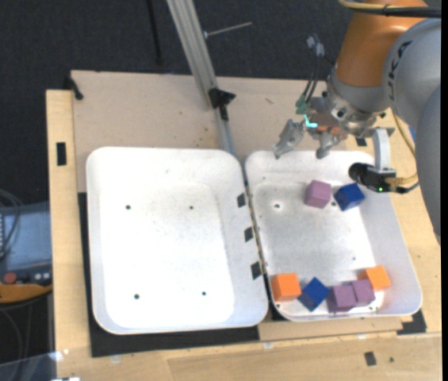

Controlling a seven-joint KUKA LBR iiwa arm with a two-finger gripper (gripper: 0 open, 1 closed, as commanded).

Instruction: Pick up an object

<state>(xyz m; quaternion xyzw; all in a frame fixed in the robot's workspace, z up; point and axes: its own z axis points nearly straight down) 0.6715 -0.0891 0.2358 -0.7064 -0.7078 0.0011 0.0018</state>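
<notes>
A pale wooden counter (152,105) carries two shallow white bins side by side, and a black mat shows beneath their near edges. The left bin (168,236) has small dark dots on its floor. A slanted grey metal rail (196,50) rises from the far side, ending near the gap between the bins. At the far left, off the counter, a handheld control pendant (17,248) rests among black cables on the dark floor.

From where I stand, no writing, label, brand or number can be read anywhere; the small screen (19,236) at the left is too blurred to make out.
</notes>
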